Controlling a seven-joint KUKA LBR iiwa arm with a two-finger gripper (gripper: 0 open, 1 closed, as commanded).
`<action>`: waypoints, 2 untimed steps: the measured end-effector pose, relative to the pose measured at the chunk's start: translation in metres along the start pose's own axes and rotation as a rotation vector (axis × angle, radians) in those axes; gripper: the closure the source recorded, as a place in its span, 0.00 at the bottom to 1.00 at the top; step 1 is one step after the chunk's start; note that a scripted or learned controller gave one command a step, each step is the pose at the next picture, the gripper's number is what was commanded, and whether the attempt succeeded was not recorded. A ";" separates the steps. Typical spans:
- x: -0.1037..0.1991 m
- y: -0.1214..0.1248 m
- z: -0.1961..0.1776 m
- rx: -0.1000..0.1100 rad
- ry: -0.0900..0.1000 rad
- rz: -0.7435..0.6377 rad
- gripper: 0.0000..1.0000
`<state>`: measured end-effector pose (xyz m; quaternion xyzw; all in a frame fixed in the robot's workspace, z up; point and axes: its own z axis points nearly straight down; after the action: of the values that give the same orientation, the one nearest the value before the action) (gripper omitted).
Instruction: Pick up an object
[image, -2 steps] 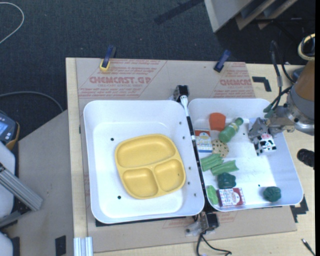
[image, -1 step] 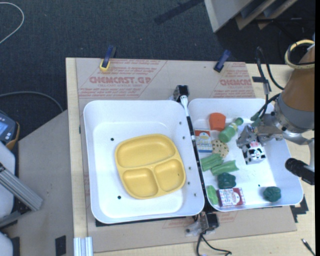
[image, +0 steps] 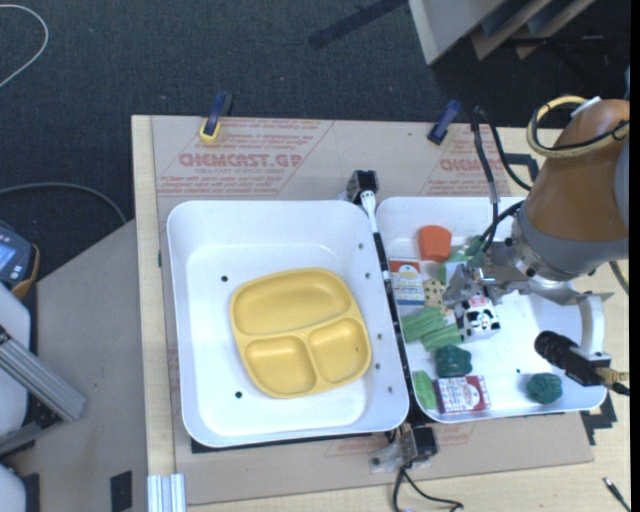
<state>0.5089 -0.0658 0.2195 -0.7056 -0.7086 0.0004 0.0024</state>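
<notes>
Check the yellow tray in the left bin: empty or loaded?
Empty. The yellow tray lies flat in the left bin, and all three compartments show bare yellow plastic with nothing in them.

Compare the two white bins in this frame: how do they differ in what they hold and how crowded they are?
The left bin holds one large item, a yellow divided plate, lying flat near its middle; the right bin holds many small items, among them an orange cup and a dark green ball. The left bin has bare floor around the plate; the right bin is cluttered, with the arm over it. Both are shallow, white and set side by side.
</notes>
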 end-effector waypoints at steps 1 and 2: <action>-0.006 0.014 -0.002 -0.006 -0.004 0.003 1.00; -0.016 0.012 -0.011 -0.007 -0.004 0.005 1.00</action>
<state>0.5212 -0.0816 0.2300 -0.7072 -0.7070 -0.0006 -0.0013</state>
